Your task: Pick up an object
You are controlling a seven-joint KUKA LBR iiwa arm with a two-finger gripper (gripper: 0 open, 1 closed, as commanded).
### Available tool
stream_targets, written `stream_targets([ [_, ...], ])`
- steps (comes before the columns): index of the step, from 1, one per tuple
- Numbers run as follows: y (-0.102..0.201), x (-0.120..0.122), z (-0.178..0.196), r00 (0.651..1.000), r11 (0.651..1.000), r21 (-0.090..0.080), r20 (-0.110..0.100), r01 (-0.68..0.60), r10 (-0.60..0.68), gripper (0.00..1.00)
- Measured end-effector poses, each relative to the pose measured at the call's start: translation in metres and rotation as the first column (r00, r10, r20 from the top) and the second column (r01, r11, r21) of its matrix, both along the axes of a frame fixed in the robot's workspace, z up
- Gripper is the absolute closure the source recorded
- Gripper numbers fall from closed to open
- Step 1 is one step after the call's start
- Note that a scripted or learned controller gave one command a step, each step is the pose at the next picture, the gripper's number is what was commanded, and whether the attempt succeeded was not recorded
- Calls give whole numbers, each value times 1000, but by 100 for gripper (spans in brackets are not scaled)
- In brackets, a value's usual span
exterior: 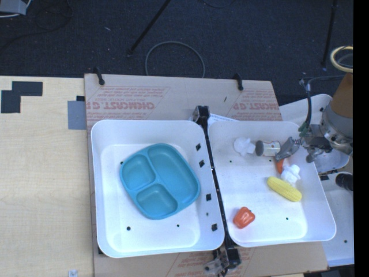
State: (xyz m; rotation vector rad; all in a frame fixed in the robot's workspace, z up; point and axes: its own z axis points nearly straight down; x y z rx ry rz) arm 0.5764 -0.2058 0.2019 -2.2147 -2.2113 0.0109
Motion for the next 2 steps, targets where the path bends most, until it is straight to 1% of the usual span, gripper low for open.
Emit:
stream_targets([
  [1, 0, 3, 6, 1000, 1000, -3, 11, -1, 1, 0],
  [2, -5, -1, -39, 1000, 1000, -2, 7, -1, 1, 0],
])
